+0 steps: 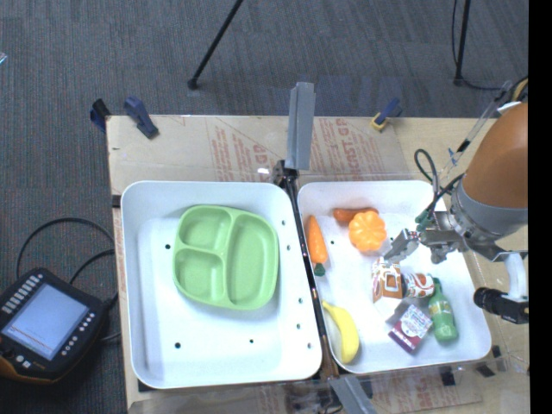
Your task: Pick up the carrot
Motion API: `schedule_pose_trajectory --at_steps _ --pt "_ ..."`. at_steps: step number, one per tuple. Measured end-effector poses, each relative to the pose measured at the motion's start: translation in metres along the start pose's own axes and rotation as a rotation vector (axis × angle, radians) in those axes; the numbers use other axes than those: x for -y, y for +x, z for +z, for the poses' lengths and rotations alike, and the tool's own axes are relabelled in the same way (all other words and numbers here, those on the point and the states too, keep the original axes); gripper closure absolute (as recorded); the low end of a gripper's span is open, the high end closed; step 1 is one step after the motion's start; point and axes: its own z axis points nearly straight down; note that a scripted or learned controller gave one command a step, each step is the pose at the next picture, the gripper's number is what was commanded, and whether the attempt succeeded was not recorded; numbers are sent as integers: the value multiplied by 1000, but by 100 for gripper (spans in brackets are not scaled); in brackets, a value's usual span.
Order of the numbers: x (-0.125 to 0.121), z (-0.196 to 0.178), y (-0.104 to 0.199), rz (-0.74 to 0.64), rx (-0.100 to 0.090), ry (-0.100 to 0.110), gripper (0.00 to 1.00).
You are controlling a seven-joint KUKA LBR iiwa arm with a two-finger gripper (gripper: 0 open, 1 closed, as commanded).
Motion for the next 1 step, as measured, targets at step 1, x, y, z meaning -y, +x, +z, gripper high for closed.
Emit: schedule_pose_trajectory --at_steps 1 --pt "20 -19 -10 -133 0 0 0"
